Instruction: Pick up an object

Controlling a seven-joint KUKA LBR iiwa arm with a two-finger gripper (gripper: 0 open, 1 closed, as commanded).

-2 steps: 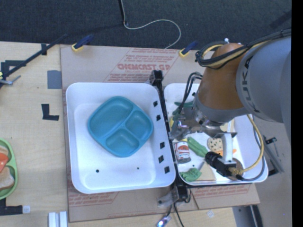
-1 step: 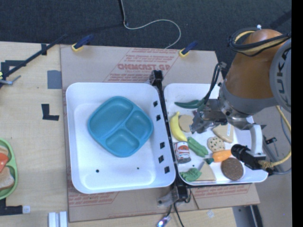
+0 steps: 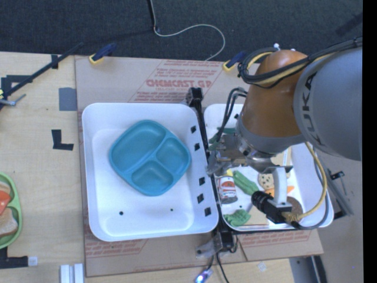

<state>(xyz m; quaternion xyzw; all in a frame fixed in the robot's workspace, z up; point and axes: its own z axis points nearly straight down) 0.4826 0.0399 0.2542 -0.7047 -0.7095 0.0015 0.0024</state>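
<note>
My arm [image 3: 294, 105] reaches over the right bin [image 3: 321, 220]; my gripper [image 3: 227, 158] sits low at that bin's left edge, and I cannot tell its state. Just beside it lie a small can [image 3: 227, 190], green pieces [image 3: 244, 181] and a carrot-like piece [image 3: 281, 187]. The left bin [image 3: 100, 158] holds a blue divided plate [image 3: 150, 157].

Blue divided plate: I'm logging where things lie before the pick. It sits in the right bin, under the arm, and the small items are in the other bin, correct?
Not quite. The camera view shows the blue divided plate in the left bin, away from the arm. The small items lie in the right bin, beneath the arm.
</note>
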